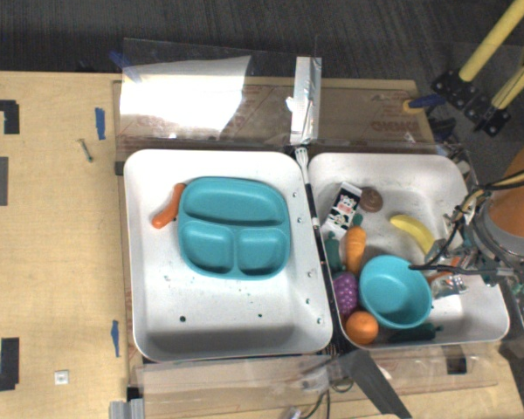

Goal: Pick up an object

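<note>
Claw: my gripper [461, 267] hovers at the right bin's [437, 171] edge; I cannot tell its state.
Approach: I favour the banana [413, 231], lying apart.

- Printing is borne by a small black-and-white box [344, 208] in the right bin [480, 317], but at this size none of it can be read.
- Faint dark lettering is seen on the brown board [393, 116] behind the bins; no word of it can be made out.
- No other text, brand, number or sign can be read.
</note>
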